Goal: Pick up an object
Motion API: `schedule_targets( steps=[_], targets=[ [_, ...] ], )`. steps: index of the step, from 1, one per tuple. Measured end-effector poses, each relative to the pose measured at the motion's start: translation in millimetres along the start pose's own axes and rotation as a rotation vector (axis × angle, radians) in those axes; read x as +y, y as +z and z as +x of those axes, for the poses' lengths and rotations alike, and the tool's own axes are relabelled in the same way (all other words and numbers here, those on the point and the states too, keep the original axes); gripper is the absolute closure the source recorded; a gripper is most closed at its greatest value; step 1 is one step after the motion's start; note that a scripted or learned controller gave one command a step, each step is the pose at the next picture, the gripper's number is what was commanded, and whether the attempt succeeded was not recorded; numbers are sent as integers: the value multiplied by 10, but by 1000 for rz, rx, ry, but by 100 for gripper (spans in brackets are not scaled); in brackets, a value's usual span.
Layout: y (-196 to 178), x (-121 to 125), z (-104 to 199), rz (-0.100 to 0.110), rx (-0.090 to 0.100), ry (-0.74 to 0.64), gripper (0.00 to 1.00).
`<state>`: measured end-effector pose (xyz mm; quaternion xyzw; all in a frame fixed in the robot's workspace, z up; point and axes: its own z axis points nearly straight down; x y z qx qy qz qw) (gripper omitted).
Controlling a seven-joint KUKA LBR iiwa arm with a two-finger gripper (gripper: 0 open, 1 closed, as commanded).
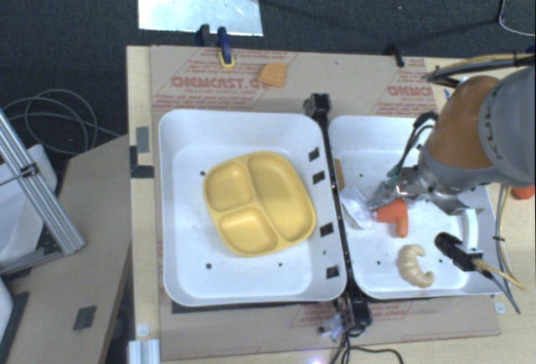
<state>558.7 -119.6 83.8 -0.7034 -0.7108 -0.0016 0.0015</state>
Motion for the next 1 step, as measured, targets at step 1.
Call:
schedule_targets(
  steps=[1],
  targets=[
    [-1084, 1003, 655, -20, -3, -3, 100]
  ],
)
